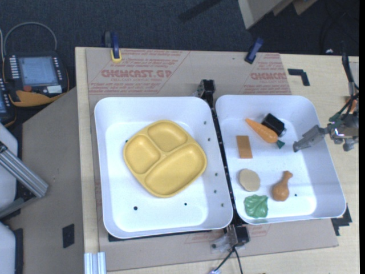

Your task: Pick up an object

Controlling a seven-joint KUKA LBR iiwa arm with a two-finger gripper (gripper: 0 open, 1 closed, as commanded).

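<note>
Over the right bin's (319,207) far edge sits the gripper (308,140), can't tell its state; carrot (261,129) and drumstick (282,186) lie inside.

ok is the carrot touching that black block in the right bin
Touching. The camera view shows the carrot lying with its upper side against the black block, with no white bin floor between them.
</note>
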